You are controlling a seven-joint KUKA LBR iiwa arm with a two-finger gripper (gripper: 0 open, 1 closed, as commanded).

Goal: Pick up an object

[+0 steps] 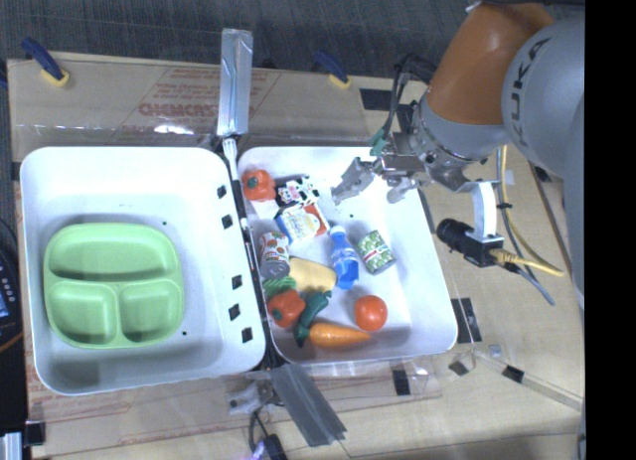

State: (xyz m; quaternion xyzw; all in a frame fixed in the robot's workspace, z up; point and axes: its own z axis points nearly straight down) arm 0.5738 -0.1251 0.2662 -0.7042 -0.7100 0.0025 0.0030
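Observation:
The right bin (422, 289) holds several toy foods. Among them are a blue bottle (344, 256), a green can (376, 251), an orange-and-white carton (301, 221) and a black-and-white carton (295, 191). There are also a small orange fruit (258, 185), a red tomato (371, 312), a carrot (336, 334), a yellow piece (310, 272) and a red pepper (286, 306). My gripper (374, 184) hangs above the bin's far right part, beyond the bottle and the green can. It is open, and nothing sits between its fingers.
The left bin (40, 180) bears a green divided plate (114, 282). A striped can (273, 249) stands by the wall between the two bins. The right bin's far right corner, under the gripper, is bare white floor.

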